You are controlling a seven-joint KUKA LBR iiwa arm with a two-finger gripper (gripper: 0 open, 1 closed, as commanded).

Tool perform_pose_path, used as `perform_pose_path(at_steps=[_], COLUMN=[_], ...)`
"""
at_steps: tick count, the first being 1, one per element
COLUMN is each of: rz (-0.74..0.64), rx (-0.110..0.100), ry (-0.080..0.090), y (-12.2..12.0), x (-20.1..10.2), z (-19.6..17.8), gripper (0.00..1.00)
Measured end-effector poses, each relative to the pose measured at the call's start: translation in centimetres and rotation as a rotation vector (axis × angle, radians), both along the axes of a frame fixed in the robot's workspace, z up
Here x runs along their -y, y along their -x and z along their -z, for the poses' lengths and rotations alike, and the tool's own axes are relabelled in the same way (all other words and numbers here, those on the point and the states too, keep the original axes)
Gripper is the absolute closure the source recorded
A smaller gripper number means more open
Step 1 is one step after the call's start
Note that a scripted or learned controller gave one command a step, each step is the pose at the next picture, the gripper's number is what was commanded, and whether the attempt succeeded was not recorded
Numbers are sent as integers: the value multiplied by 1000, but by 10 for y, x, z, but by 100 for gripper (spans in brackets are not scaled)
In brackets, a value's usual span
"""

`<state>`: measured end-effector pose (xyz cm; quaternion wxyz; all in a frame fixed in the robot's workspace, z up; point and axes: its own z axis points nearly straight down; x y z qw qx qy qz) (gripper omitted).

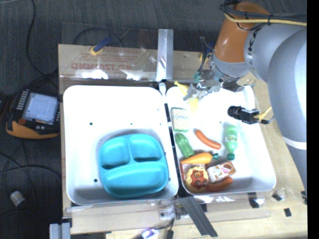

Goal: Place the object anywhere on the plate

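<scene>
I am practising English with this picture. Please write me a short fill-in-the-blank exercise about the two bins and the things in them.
1. The blue plate lies in the ___ bin of the view.
2. The plate has ___ compartments.
3. The toy carrot is ___ in colour.
4. The gripper is above the ___ bin of the view.

Missing words: left; three; orange; right
</scene>
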<state>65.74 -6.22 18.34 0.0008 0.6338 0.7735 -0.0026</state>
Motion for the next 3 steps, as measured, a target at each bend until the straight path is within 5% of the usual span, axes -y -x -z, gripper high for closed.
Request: perform_pose_path(at_steps=[1, 2, 3], rz=[-63, -17, -17], rx=[0, -2, -2], ry=[-4, -4, -5], y=[17, 103, 103], x=[-82, -132, -132], z=[0, 1, 1], gripper=[100, 100, 0])
